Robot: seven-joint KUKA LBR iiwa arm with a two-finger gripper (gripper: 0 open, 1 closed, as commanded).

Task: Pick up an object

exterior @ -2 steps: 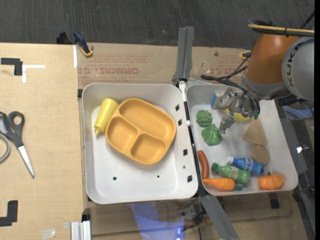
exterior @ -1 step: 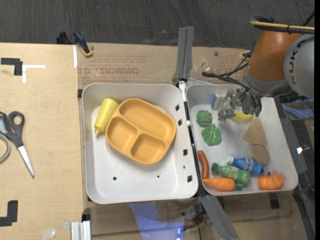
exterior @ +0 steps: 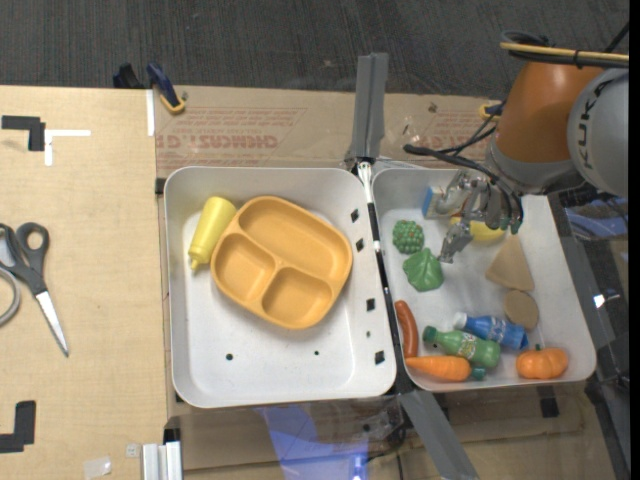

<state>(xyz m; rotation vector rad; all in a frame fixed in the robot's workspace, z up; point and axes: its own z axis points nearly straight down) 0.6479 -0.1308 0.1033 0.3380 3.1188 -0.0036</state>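
So as far as I can tell, nothing's been picked up yet. The grey arm with the orange band is reaching in from the right, and its metal two-finger hand (exterior: 458, 238) hangs low over the back part of the right shallow white plastic bin (exterior: 572, 288). I honestly can't tell whether it's released or clenched, and I see nothing in it.

Closest candidates: the bumpy green toy broccoli (exterior: 407, 235) and the flat green leafy toy (exterior: 423, 270), both just left of and below the hand. There's a small yellow rounded toy (exterior: 487, 232) right beside it, partly hidden by the wrist, and a little blue block (exterior: 432, 202) at the back wall.

Further toward the front: a tan wedge-shaped piece (exterior: 510, 265), a round brown disc (exterior: 521, 309), a red toy sausage (exterior: 405, 328), a green toy bottle (exterior: 464, 344), a blue-and-white toy bottle (exterior: 494, 329), an orange toy carrot (exterior: 438, 368) and a small orange toy pumpkin (exterior: 541, 364).

My read: it's in the approach stage. The whole grab and lift is still left to do, and the target looks like one of the green things
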